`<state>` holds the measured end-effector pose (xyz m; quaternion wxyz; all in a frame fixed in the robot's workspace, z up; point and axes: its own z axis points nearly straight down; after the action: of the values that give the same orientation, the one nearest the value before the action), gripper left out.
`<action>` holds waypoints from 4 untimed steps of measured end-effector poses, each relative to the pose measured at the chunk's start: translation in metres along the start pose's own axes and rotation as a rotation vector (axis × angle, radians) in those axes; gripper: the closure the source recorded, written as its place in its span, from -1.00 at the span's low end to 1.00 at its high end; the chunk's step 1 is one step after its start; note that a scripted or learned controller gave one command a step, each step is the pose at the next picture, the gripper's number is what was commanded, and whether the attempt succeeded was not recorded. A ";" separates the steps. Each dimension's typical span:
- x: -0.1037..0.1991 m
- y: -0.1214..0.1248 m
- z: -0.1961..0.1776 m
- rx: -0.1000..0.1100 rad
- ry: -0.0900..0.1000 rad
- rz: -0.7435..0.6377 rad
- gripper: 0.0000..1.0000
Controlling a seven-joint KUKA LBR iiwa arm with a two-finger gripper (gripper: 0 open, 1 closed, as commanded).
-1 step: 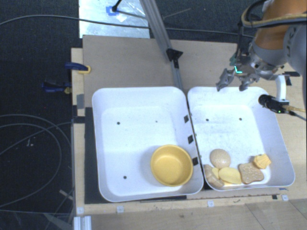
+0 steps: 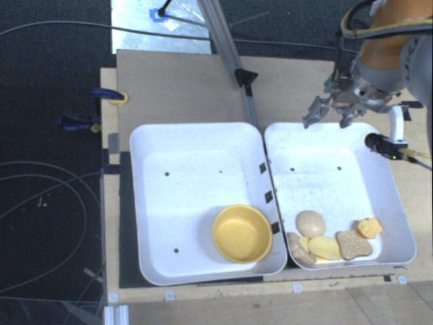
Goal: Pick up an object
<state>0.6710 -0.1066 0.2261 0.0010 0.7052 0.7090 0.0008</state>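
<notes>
Dark carpet with black cables lies around a brown bench (image 2: 183, 87), and two white bins sit on it side by side. Up at about two o'clock the gripper (image 2: 329, 116) hangs over the far rim of the right bin (image 2: 325, 175); its two fingers (image 2: 315, 114) are spread apart, with nothing between them; above it is the grey wrist with the orange band (image 2: 399, 9), reaching in from three o'clock.

Going out from the gripper, the floor of the right bin below it is bare; the things to grab are all down at the near end, around five o'clock. A round tan ball (image 2: 310, 223) like an egg sits there; just beside it, nearer the rim, is a soft yellow lump (image 2: 325, 248); a brown toast piece (image 2: 354, 244) touches that lump; a small orange bit (image 2: 369, 228) sits by the toast; some pale pieces (image 2: 299, 248) are packed in the corner. The left bin (image 2: 169, 154) holds a yellow bowl (image 2: 241, 233) at about six o'clock, close to the wall between the bins.

My guess is that the pick has not started yet; the gripper is well apart from every object. Next it would need to move toward the near end, choose one thing, come down with its fingers on each side of it, and squeeze. The tan ball looks easiest, since it stands a bit clear; the other bits are crowded and touching, so the fingers could bump a neighbour.
</notes>
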 end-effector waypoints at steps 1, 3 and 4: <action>-0.009 0.002 0.047 0.003 -0.001 0.004 -1.00; -0.003 0.001 0.138 0.004 0.000 0.000 -1.00; -0.003 0.003 0.123 -0.004 -0.001 -0.003 1.00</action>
<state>0.6746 -0.1099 0.1030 0.0029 0.7043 0.7099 0.0018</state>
